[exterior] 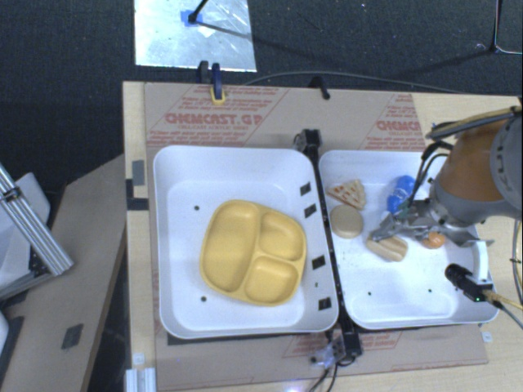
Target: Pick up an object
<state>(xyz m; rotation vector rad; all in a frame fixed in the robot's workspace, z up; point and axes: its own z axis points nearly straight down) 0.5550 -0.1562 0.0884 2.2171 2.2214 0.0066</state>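
1. The desk (270,104) is a cardboard-covered board carrying two shallow white bins side by side. Red print reading "CHEMCAST GP" repeats on the cardboard, clearest near 11 o'clock and again near 1 o'clock; the smaller lines beneath are too fine to read.
2. The left bin (176,219) holds a yellow divided tray (253,251), lying flat near its middle.
3. The right bin (400,305) holds the small items: a tan wedge (349,193) at its 11 o'clock, a blue object (401,191) at 12 o'clock, a beige disc (346,222) at 9 o'clock, a tan loaf-shaped piece (387,249) near the centre, and a small orange piece (434,238) toward 3 o'clock.
4. The grey arm reaches in from 3 o'clock. Its hand (398,227) is low in the right bin, just above the loaf-shaped piece and beside the orange piece.
5. Whether the hand is apart or together cannot be told. Nothing appears lifted, so the pick looks not yet done; a grasp and lift remain.
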